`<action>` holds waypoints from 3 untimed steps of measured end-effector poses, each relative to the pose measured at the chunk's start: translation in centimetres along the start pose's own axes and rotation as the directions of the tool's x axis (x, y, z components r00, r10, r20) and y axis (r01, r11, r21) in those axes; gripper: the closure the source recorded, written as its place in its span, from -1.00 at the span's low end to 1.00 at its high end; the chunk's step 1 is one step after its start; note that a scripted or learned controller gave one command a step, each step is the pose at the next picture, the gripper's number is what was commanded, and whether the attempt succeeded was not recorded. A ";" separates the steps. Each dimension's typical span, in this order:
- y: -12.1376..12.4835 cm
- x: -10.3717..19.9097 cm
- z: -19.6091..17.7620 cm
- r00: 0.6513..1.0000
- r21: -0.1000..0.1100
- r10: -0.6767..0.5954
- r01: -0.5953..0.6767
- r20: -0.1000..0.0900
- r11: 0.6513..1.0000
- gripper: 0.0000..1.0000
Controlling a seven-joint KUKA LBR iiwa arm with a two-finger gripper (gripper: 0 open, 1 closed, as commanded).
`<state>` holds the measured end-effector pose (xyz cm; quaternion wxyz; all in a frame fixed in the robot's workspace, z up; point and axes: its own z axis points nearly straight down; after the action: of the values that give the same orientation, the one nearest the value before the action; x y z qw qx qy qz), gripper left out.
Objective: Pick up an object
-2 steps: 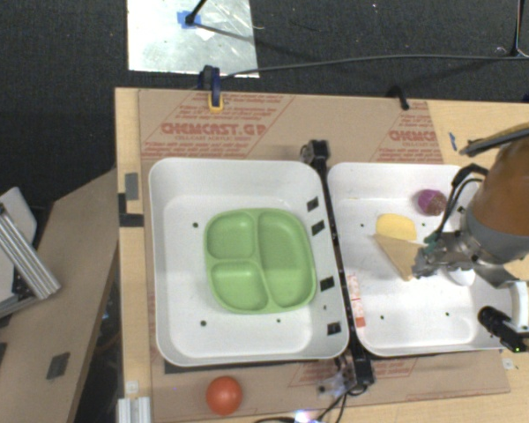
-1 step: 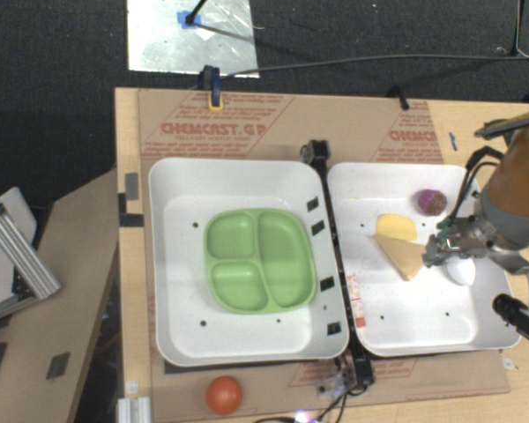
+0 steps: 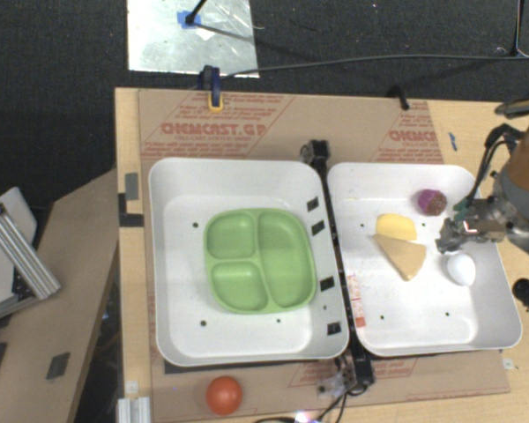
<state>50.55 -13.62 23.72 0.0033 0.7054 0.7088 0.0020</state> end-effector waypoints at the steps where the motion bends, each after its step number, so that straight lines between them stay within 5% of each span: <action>1: 1.2 5.4 0.8 1.000 0.005 -0.005 0.005 -0.003 1.000 1.00; 3: 4.3 14.9 -0.7 1.000 0.004 -0.005 0.005 -0.003 1.000 1.00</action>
<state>54.80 1.27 24.41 0.0007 0.7037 0.7105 0.0018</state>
